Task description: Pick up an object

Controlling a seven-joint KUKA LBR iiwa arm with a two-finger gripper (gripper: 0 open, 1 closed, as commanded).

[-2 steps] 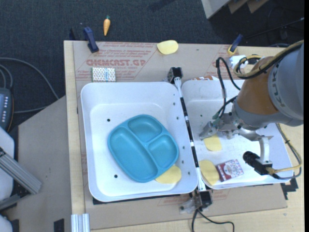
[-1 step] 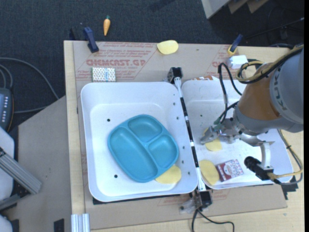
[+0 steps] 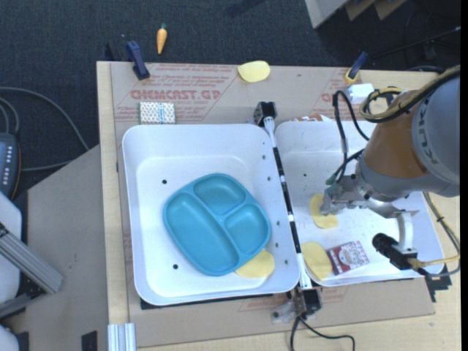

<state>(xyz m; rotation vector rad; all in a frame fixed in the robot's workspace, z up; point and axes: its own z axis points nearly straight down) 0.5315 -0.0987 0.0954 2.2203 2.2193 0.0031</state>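
A blue plate (image 3: 216, 222) with three compartments lies flat and slantwise in the left bin (image 3: 146, 159). A yellow piece (image 3: 257, 265) lies at the plate's near right edge, partly tucked under it. In the right bin (image 3: 307, 137), right of the plate, lie a second yellow piece (image 3: 324, 212), a third (image 3: 316, 260) nearer the front, and a red-and-white packet (image 3: 349, 256) touching that third piece.

Bright even overhead light; white bins (image 3: 139, 196) near glare; soft shadows; slight overall softness.
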